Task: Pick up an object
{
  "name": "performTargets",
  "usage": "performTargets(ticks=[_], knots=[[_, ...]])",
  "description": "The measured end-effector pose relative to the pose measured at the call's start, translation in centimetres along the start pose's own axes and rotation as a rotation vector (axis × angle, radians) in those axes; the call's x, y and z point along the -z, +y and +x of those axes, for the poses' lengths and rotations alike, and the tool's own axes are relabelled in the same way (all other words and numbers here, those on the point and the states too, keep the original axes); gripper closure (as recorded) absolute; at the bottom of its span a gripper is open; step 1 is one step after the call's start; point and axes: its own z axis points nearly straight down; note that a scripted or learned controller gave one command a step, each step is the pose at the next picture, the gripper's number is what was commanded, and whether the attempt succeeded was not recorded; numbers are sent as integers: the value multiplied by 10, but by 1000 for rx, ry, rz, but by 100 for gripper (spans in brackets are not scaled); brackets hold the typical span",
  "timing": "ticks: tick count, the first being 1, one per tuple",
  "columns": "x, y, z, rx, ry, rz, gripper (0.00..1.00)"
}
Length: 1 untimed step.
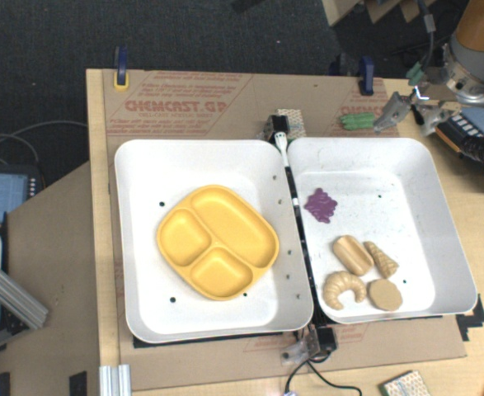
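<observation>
The right bin (pixel 439 221) holds a purple bunch of grapes (pixel 321 205) near its left wall. Toward its front lie a tan bread roll (pixel 351 254), a ridged tan pastry (pixel 382 259), a croissant (pixel 343 289) and a round tan biscuit (pixel 385 294). A yellow divided plate (pixel 217 242) lies in the left bin (pixel 134 188). My gripper (pixel 405 115) hovers beyond the back right corner of the right bin, well away from the food. Its fingers are spread, with nothing between them.
A small green object (pixel 359 122) lies on the cardboard behind the right bin, just left of the gripper. Blue clamps (pixel 366 76) hold the cardboard's back edge. A black divider (pixel 291 196) runs between the bins.
</observation>
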Motion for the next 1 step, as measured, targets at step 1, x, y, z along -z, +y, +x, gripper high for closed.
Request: performTargets(ticks=[1], knots=[[-180,-22,31,1,3,7,0]])
